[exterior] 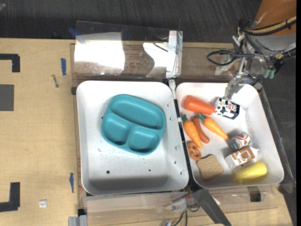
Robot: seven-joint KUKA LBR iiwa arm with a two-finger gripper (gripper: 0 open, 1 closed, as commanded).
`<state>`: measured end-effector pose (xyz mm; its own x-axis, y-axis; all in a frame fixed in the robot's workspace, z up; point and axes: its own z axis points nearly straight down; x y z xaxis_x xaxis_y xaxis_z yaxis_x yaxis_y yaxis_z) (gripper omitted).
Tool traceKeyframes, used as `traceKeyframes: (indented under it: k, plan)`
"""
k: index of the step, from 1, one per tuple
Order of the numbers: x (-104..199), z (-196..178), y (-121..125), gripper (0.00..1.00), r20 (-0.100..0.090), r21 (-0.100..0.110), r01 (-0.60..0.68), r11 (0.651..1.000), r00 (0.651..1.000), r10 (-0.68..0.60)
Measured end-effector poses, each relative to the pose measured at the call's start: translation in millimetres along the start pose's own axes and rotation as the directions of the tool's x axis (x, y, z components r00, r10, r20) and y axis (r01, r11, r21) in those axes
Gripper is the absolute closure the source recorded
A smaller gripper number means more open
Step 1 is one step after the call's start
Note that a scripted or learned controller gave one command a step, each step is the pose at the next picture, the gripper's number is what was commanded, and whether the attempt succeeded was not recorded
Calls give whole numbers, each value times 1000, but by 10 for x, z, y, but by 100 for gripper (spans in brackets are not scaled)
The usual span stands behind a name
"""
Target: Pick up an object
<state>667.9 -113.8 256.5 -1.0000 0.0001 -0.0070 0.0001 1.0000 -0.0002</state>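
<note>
Two white bins (89,126), one teal tray (133,123), three carrots (197,105)

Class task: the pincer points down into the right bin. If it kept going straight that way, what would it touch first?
Probably the black-and-white toy, which lies just below the pincer near the right bin's far corner; depth is unclear from this slanted view.
</note>
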Motion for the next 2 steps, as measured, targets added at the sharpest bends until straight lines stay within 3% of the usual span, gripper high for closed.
traceKeyframes:
  k: [1,2]
  plan:
    - [595,1543,74,0,-13,-2,-46,999,999,46]
    - [854,1665,205,0,6,1,-83,997,997,83]
